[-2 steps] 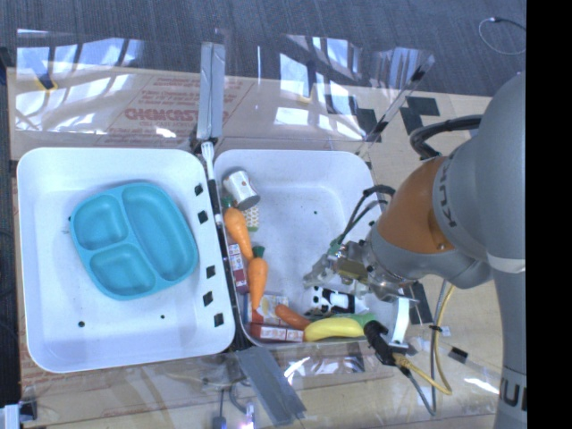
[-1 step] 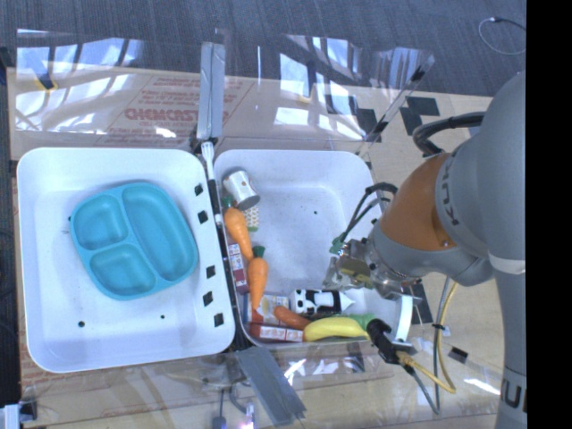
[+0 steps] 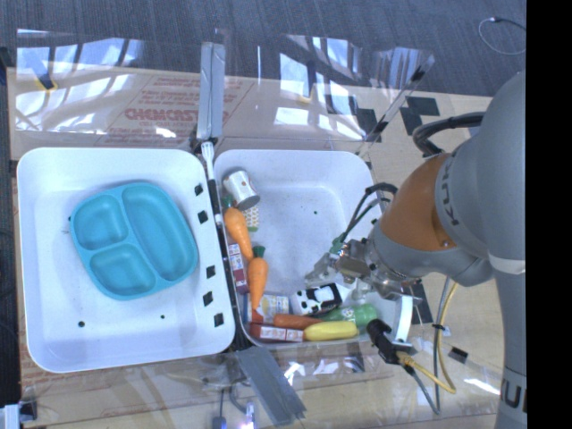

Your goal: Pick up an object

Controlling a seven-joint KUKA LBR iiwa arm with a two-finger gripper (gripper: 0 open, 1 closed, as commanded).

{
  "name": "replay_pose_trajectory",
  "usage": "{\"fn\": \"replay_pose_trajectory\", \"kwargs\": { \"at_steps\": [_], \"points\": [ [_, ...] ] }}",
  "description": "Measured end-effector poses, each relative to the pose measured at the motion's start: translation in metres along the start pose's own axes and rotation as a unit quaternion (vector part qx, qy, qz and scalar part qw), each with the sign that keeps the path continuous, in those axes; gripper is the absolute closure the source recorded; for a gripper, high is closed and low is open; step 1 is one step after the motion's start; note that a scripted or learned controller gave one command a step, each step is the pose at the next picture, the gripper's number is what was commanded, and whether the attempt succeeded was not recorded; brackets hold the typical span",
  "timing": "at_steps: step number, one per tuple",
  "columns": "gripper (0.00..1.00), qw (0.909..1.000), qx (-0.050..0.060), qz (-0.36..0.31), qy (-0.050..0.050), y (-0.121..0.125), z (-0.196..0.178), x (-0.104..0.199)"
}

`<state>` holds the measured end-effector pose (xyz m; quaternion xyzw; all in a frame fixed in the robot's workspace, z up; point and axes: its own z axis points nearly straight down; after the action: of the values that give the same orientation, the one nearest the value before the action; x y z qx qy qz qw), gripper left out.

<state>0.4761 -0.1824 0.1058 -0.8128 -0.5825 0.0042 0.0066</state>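
- While the grey arm's end effector (image 3: pixel 344 280) hangs low at the right white bin's (image 3: pixel 295 164) five o'clock corner, its grip cannot be told.
- Nearest: black-and-white toy (image 3: pixel 318 299), yellow plastic banana (image 3: pixel 330 330); I'd descend straight, avoiding neighbours.

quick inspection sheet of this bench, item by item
surface: two white bins, left bin, right bin
job's things: two carrots by the divider; yellow banana, green piece, black-and-white toy, metal can in the right bin
clutter: blue divided plate in the left bin
grippers: claw low over the right bin's near corner
cables: black ones at the wrist, yellow ones below
surroundings: clear panels, grey floor
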Motion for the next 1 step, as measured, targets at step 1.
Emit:
{"fn": "replay_pose_trajectory", "kwargs": {
  "at_steps": [1],
  "points": [
    [1.00, 1.0000, 0.000, -0.002, 0.001, 0.0014, -0.0085, 0.0012]
  ]
}}
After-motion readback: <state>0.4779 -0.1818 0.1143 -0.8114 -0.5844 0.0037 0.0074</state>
